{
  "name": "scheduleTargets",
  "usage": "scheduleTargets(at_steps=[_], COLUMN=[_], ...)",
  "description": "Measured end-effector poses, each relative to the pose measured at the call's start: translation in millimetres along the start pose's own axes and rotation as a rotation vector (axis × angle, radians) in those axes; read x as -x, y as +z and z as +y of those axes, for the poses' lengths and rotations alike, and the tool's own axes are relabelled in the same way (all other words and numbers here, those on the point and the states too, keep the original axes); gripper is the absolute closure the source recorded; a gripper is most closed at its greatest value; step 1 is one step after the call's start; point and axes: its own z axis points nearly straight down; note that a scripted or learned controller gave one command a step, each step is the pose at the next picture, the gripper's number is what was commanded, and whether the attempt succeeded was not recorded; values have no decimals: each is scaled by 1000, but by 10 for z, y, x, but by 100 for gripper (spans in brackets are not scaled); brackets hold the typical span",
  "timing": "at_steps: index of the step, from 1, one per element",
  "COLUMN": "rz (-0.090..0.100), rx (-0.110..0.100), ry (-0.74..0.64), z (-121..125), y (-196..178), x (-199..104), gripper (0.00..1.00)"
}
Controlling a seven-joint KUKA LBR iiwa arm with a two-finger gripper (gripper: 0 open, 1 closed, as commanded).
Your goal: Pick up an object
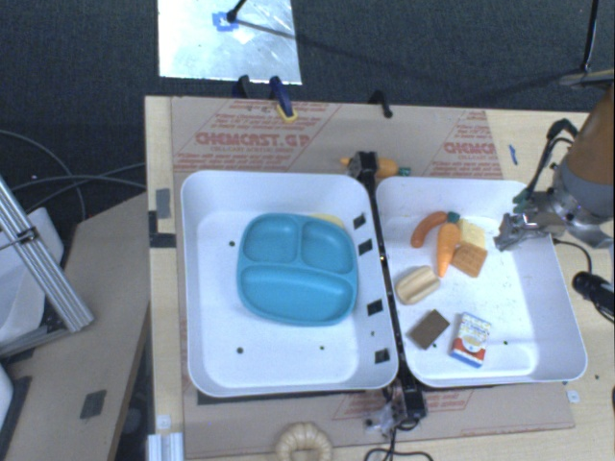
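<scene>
Two shallow white bins sit side by side on the desk (240,128), which is covered with brown printed board. The left bin (207,286), in the centre of the frame, holds a blue divided plate (293,267) with a pale yellow thing peeking out at its upper right edge. The right bin (548,339) holds the loose objects: an orange sausage-shaped piece (429,227) and a carrot (447,246) in the bin's upper left part, a pale yellow block (474,232) and a tan cracker-like square (469,259) touching them on the right, a beige bread roll (417,284) below them, a brown flat square (430,329) lower still, and a small red, white and blue box (471,339) just right of it.

The arm comes in from the right edge of the frame. Its claw (509,230) hangs over the upper right part of the right bin, near the pale yellow block but apart from it. Nothing shows between its tips, and how far it is open I cannot tell.
</scene>
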Motion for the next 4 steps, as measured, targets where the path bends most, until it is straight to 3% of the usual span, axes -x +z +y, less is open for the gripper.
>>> scheduleTargets(at_steps=[1, 2, 4], rz=[1, 2, 3], rx=[-3, -4, -5], ry=[0, -4, -3], z=[17, 302, 613], y=[-295, -221, -217], x=[3, -401, -1283], gripper=[100, 100, 100])
